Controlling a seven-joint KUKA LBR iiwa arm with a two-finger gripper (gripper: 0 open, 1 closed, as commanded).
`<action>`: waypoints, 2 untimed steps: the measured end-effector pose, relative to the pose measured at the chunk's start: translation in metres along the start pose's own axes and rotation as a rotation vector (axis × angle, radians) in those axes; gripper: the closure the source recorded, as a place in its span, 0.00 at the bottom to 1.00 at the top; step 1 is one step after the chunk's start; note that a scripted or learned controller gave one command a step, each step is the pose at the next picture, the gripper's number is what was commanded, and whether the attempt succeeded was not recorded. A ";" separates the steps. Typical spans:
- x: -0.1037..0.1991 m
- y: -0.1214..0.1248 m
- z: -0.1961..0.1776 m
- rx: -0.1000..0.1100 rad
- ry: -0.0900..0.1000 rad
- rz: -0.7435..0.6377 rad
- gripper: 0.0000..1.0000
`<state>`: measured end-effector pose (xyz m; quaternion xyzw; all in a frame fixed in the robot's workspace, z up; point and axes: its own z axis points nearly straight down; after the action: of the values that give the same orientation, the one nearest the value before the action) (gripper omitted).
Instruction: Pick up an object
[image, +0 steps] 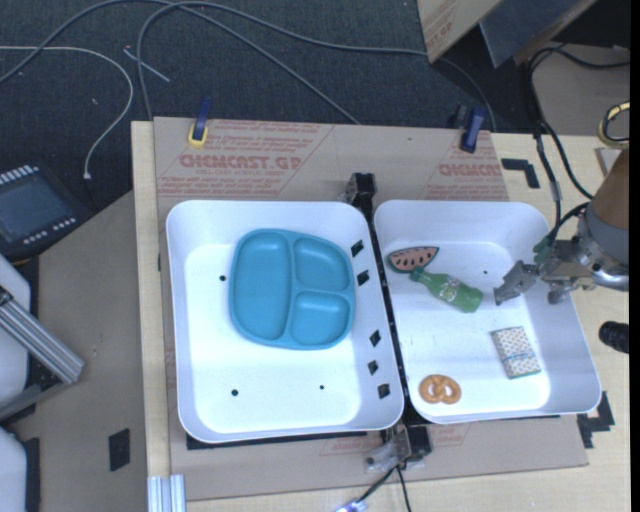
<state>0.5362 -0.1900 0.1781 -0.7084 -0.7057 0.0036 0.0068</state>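
The right bin (480, 225) holds a watermelon slice toy (413, 259), a green bottle (447, 290) lying on its side, a small patterned box (515, 351) and a pretzel (439, 389). My gripper (535, 288) hangs over the right part of this bin, to the right of the green bottle and above the patterned box. Its fingers (514, 281) stand open with nothing between them. A blue divided plate (292, 288) lies in the left bin (200, 330).
The two bins meet at a black divider (378, 300) with clips. Cables run across the dark floor at the back, and a cardboard sheet (300, 150) lies under the bins. The arm's body (610, 230) occupies the far right.
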 end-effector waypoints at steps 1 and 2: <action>0.000 0.003 -0.007 -0.014 -0.003 -0.004 0.00; 0.006 0.007 0.054 -0.008 -0.001 -0.004 0.00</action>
<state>0.5425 -0.1840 0.1237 -0.7069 -0.7073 0.0011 0.0036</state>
